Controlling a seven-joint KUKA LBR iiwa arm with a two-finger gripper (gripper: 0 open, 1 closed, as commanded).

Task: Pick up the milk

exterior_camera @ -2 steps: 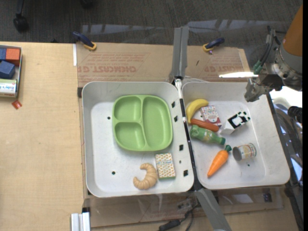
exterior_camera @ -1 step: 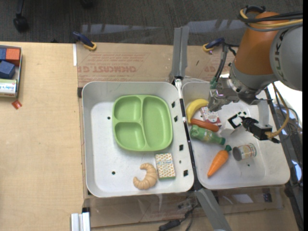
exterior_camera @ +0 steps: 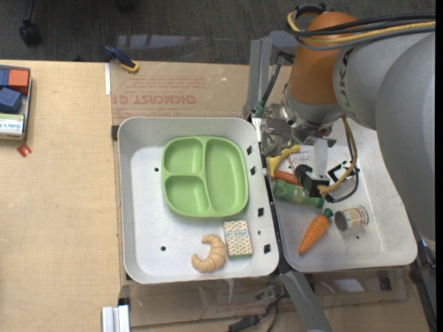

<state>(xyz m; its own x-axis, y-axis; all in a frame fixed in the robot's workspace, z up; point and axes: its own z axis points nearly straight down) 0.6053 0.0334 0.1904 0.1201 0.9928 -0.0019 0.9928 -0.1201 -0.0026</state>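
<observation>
camera view: fixed overhead, slanted down | covers both white bins on the worktop, moderately near | arm enters from right

The grey arm enters from the right of the frame, its orange band uppermost, with the end effector pointing down at centre right.

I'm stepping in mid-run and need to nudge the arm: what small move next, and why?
Probably lower the gripper slightly onto the milk, the white carton lying beneath it in the right bin among the banana and green bottle. The arm already hangs over that cluster, away from the carrot.
</observation>
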